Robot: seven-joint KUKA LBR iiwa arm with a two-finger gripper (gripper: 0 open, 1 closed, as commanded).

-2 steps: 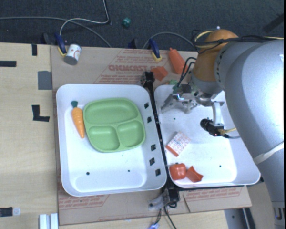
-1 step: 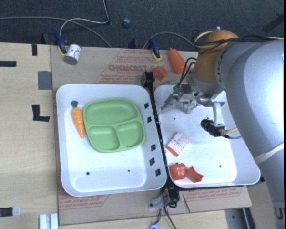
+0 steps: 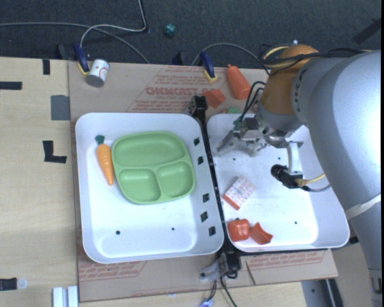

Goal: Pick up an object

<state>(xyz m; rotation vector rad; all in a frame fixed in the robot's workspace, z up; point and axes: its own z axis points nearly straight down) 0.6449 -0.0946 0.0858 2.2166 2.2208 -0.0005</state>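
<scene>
My gripper (image 3: 238, 147) hangs low over the upper left part of the right bin (image 3: 307, 226), below the orange band on the arm. Its fingers stand open and apart, with only bare white bin floor between them. A pink and white packet (image 3: 239, 192) lies on the bin floor a short way below the gripper. Two red pieces (image 3: 239, 229) (image 3: 261, 234) rest by the bin's front edge. In the left bin (image 3: 141, 245) lie a green divided plate (image 3: 155, 167) and a toy carrot (image 3: 105, 162) beside it.
The black divider (image 3: 208, 171) between the bins runs just left of the gripper. Behind the bins on the cardboard are an orange object (image 3: 238, 82), a small orange piece (image 3: 216, 98), a white can (image 3: 98, 72) and blue clips (image 3: 209, 74). A black cable plug (image 3: 288, 174) hangs off the wrist.
</scene>
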